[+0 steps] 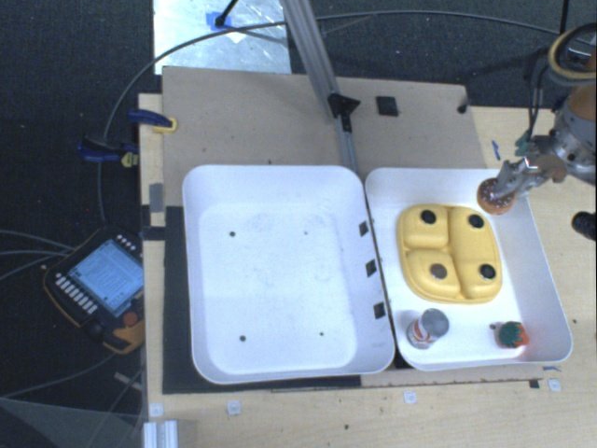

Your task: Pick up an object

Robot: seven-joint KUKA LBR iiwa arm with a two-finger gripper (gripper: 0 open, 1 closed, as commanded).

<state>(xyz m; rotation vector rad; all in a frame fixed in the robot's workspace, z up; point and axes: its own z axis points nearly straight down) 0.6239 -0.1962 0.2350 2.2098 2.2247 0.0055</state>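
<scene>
My gripper (499,190) reaches in from the right, over the far right corner of the right bin (550,292). A small brown round object (492,198) sits between its fingertips, and the gripper is shut on it, above the bin's rim. Below it in the right bin lies a large yellow four-lobed piece (451,253) with dark dots. A small grey, red and white object (426,328) rests near the bin's front wall. A small green and orange object (509,335) lies in the front right corner.
The left bin (201,250) stands beside the right one, with a shared ridge between them. A slanted metal pole (312,40) rises behind the bins. A teach pendant (98,283) lies left of the bench, among cables.
</scene>
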